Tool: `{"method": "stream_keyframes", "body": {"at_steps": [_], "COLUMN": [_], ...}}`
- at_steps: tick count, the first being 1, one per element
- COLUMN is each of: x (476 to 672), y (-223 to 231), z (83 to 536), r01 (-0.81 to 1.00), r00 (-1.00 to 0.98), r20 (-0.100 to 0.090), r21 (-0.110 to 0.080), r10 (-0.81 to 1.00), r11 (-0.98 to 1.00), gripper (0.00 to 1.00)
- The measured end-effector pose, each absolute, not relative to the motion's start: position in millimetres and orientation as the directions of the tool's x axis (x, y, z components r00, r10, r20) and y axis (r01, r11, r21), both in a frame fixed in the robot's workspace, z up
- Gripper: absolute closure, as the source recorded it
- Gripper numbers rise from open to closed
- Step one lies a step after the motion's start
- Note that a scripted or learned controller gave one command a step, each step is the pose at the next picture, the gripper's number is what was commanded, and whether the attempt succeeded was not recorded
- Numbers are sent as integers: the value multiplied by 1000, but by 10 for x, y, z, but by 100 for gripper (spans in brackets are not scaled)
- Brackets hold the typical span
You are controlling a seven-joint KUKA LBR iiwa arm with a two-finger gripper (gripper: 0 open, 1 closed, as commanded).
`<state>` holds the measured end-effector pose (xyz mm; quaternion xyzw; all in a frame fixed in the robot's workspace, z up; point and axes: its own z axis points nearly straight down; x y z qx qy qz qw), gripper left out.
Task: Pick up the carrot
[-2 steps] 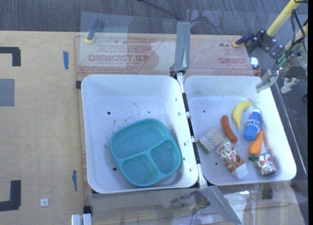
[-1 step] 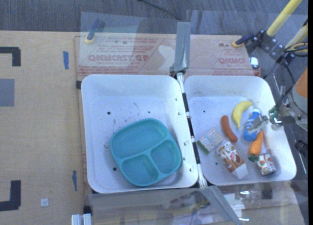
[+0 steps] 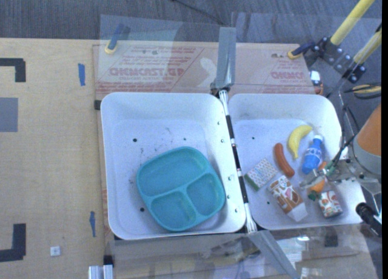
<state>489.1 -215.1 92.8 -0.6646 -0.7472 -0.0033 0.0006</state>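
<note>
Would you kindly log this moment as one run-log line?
end effector: over right bin | carrot: beneath it, grasp unclear | blue tray: left bin

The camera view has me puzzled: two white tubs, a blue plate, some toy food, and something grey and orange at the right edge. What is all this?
You are looking down at a slant from one fixed camera above a bench. The two white tubs are shallow bins side by side. The left bin holds a teal plate with three compartments. The right bin holds small play items: a banana, a sausage, a blue bottle, a small patterned packet, two little cartons, and an orange carrot, which the machine is meant to pick up.

The grey and orange shape at the right is a robot arm reaching in. Its gripper sits low right by the carrot, but the picture is too cluttered there to tell whether anything is held.
</note>
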Motion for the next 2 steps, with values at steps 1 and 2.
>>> {"method": "stream_keyframes", "body": {"at_steps": [1, 2], "x": [4877, 4802], "y": [-2196, -1832], "z": [1021, 1818], "r01": [994, 997], "r00": [-110, 77], "r20": [-2, -1], "r21": [4, 1], "r10": [994, 997], "r11": [110, -77], "gripper": [100, 100]}}
